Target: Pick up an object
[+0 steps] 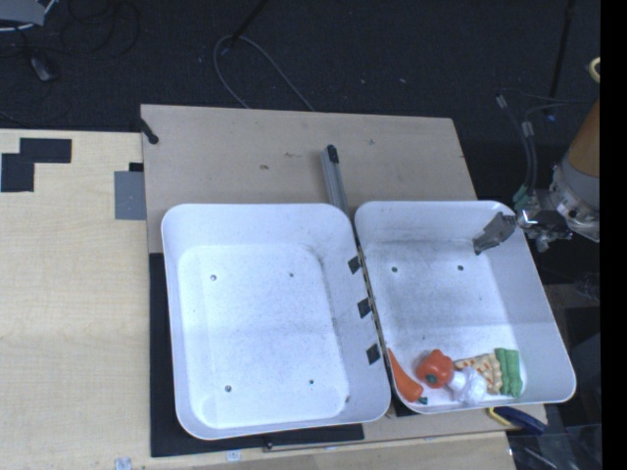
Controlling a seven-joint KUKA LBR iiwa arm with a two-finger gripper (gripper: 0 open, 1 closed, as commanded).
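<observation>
Several small objects lie bunched at the near edge of the right bin (460, 292). From left to right they are an orange carrot-like piece (404, 380), a red round toy (436, 368), a small white lump (466, 388), a beige waffle-patterned piece (481, 367) and a green piece (508, 371). My gripper (496, 231) hangs over the far right corner of that bin, well away from the pile, with nothing seen in it. The arm (580, 179) enters from the right edge.
The left bin (255, 311) stands beside the right one, with black clips (361, 287) along the shared wall. A grey rod (333, 176) lies on the bench behind the bins. Something blue and yellow (517, 419) pokes out under the right bin's near rim.
</observation>
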